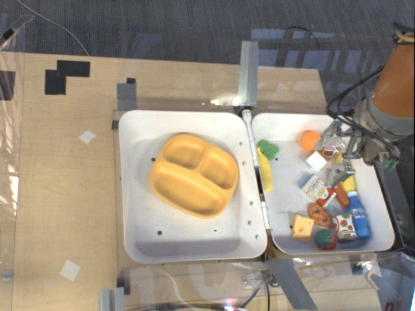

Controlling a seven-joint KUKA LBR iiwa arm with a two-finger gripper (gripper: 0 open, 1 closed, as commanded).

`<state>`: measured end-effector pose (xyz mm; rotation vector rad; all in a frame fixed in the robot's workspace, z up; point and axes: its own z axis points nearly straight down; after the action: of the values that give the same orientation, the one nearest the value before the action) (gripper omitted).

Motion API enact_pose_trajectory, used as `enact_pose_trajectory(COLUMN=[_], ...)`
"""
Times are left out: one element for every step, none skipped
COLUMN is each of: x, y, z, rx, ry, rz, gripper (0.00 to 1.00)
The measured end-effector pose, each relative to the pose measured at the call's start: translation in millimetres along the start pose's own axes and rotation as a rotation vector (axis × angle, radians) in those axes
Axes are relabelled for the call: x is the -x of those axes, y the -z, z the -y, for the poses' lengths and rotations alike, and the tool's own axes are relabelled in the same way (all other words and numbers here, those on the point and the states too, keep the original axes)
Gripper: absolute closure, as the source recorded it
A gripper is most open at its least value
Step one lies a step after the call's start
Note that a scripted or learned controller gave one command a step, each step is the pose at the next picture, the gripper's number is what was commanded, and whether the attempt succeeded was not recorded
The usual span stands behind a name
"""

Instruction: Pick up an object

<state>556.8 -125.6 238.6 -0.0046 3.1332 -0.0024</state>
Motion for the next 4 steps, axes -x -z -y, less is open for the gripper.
enact_pose_trajectory(x=[-20,-69,-68,-42], y=[-66,-53,-53,-108], z=[-39,-70,-127,-193], rx=[0.002,0.001,-0.001,0.007], ry=[-0.270,-0.717,-1.300,-1.599], rz=[-0.003,-0.003,-0.006,0.028], gripper=[0.00,0.00,0.00,0.00])
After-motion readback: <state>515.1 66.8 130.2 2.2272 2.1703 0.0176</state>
